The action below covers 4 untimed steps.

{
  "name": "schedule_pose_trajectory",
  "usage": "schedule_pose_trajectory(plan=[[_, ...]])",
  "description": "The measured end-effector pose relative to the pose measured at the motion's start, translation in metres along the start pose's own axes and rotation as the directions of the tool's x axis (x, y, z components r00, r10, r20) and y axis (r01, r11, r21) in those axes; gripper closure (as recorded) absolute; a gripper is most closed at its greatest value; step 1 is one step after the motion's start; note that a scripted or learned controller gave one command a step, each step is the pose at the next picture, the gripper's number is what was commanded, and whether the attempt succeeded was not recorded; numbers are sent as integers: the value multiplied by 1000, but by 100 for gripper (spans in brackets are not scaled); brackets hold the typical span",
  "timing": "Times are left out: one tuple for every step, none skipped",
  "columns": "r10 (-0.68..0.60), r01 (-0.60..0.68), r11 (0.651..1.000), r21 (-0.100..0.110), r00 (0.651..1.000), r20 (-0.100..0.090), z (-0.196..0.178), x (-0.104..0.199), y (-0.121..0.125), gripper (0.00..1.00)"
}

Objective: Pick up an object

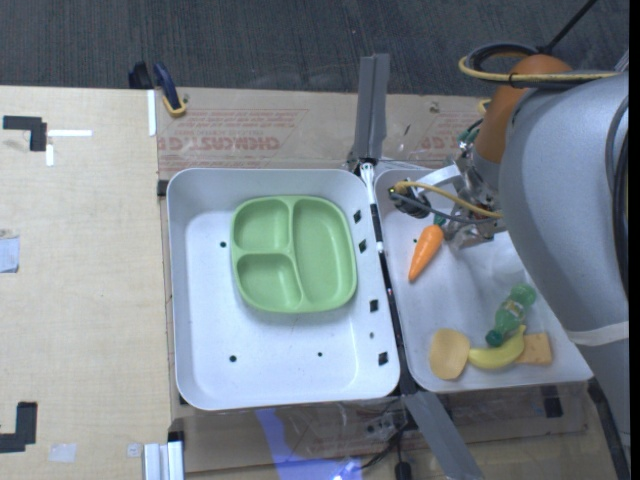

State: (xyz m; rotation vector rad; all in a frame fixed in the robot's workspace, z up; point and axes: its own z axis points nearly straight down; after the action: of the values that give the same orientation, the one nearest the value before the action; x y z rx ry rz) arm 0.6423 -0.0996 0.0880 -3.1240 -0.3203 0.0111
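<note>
Where arm (pixel 560 168) reaches down, carrot (pixel 425 252) lies just beside.

Green divided plate (pixel 294 254) in the left bin (pixel 200 298); carrot (pixel 425 252), banana (pixel 497 355) in the right bin (pixel 470 288), gripper (pixel 462 230) beside carrot.

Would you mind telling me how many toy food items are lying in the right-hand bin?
5: a carrot near the gripper, and along the front a chip, a banana, a green bottle and a cracker. The arm may hide more.
</note>
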Motion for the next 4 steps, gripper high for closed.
schedule_pose_trajectory(plan=[[5, -5, 1000, -1, 1000, -1, -100, 13, -53, 100], [-103, 103, 995, -1, 995, 1, -2, 9, 4, 100], [2, -2, 1000, 1, 1000, 0, 0, 7, 3, 100], [4, -4, 1000, 0, 1000, 1, 0, -4, 3, 100]])
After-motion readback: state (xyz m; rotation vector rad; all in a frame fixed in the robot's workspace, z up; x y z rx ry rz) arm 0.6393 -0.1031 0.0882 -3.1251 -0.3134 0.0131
